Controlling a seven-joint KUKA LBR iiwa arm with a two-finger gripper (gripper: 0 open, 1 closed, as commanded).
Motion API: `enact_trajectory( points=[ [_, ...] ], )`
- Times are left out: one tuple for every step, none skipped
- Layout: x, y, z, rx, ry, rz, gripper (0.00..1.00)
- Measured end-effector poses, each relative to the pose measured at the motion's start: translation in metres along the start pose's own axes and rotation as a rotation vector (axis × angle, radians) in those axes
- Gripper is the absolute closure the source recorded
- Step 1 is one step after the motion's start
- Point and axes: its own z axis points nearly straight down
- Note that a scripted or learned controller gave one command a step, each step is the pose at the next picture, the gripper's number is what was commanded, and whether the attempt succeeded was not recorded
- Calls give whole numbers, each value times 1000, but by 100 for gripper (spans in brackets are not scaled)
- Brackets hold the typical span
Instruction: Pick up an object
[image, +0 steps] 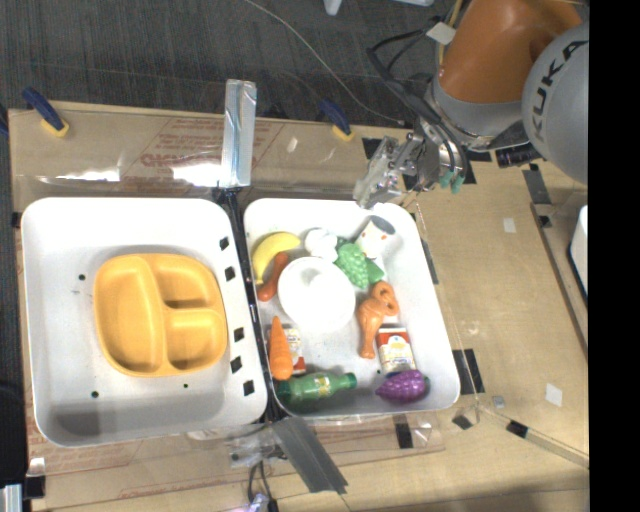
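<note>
**Tool over the back rim, nothing in it yet**

Your tool (385, 180) hangs at the back edge of the right bin (440, 330), and its fingers look slightly parted with nothing between them, though the blur makes that hard to call for sure. Every candidate is in that right bin: a cup (378, 236) lying just below the tool, a green leafy piece (357, 265) beside it, a white bowl (316, 294) in the middle, a banana (272, 250) at the left wall, a carrot (280, 350), a green bottle (318, 385) along the front, a purple grape bunch (402, 385) at the front corner. The left bin (50, 260) has a yellow tray (160, 310).

The cup is your nearest target, so I'd go for that. Open wider before you drop. It's crowded against the leafy piece, so line the fingers across the cup's body, clear of the bin wall. Come straight down, close, then lift slowly and check it's truly caught.
</note>
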Motion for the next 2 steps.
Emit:
enact_trajectory(
  points=[
    [2, 6, -4, -1, 2, -49, 100],
    [1, 6, -16, 0, -4, -51, 100]
  ],
)
